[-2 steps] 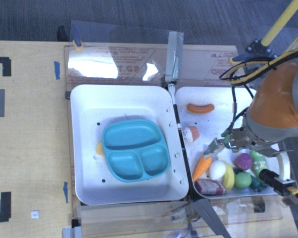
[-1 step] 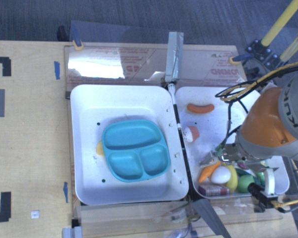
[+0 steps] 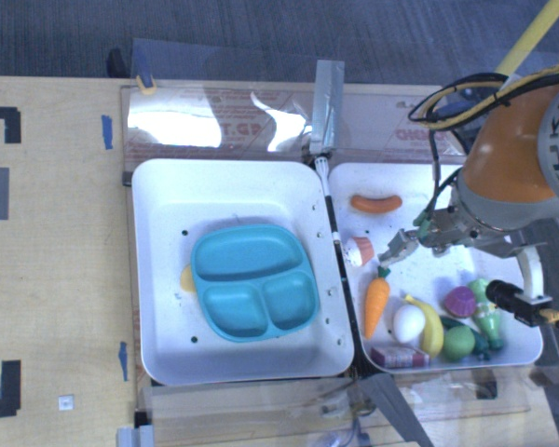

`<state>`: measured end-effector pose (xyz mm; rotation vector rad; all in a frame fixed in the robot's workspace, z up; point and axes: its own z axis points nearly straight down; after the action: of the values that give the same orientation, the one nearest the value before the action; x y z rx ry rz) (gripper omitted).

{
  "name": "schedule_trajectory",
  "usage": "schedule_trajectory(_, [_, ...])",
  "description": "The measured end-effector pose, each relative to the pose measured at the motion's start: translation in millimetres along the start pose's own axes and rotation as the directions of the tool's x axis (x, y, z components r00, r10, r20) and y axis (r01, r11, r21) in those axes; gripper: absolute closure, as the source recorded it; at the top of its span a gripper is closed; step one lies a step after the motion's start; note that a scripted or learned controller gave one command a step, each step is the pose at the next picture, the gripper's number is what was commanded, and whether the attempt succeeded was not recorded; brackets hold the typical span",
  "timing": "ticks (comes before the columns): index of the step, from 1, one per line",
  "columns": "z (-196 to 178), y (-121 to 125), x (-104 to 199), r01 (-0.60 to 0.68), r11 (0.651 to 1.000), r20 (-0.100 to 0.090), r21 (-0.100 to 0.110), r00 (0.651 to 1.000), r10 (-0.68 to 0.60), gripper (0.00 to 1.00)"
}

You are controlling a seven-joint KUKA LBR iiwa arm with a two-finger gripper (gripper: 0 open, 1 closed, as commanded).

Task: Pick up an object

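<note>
Several toys lie near the claw (image 3: 397, 247) in the right bin (image 3: 531, 347) — a carrot (image 3: 376, 304) just below it, a sausage (image 3: 375, 203) above. Whether its fingers are apart or closed, I cannot tell.

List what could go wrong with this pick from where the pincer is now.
1. The pincer hovers between the carrot and the small red-and-white item, so it may close on neither.
2. The toys in the right bin are crowded: the egg, banana and carrot lie close together, so a descent could nudge neighbours.
3. The carrot lies near the bin's wall, which might block a finger.
</note>
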<state>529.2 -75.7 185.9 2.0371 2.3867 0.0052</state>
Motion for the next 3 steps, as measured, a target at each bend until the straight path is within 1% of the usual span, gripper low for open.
schedule_trajectory(1, [90,3,-40,0.188,0.982,-0.004,0.008,0.982,-0.188,0.00])
schedule_trajectory(2, [101,106,-43,0.181,0.983,0.000,0.001,0.983,-0.181,0.00])
schedule_trajectory(3, [98,-12,-39,0.102,0.995,0.001,0.001,0.995,-0.102,0.00])
